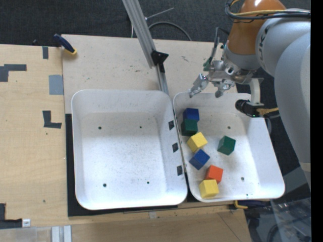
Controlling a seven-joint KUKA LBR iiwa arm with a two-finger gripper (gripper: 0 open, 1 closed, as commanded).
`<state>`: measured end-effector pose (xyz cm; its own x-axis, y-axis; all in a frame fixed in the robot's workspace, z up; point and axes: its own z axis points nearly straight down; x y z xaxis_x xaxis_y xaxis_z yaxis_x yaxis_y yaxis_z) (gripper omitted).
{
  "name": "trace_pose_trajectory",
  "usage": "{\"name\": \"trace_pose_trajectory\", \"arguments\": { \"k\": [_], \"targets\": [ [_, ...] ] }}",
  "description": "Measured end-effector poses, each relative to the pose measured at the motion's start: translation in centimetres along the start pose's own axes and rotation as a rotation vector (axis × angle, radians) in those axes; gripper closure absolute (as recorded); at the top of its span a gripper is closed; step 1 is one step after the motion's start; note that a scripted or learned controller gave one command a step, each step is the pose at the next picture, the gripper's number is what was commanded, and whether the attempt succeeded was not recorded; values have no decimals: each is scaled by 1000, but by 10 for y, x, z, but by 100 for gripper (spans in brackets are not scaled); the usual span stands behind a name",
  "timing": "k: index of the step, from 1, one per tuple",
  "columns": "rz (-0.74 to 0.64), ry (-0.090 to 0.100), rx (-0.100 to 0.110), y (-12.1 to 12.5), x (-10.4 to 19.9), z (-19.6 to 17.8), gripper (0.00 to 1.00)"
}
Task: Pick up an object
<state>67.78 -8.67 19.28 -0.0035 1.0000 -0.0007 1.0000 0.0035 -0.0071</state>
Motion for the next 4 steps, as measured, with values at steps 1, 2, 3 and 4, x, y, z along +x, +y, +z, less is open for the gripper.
{"name": "trace_pose_trajectory", "arguments": {
  "k": [1,2,3,4],
  "targets": [
    [2,0,1,-8,-3,62,0],
    [1,-2,-2,-8,-4,100,0],
    [0,-1,-1,-8,-3,91,100],
    [1,0,-11,-4,-12,35,100]
  ]
}}
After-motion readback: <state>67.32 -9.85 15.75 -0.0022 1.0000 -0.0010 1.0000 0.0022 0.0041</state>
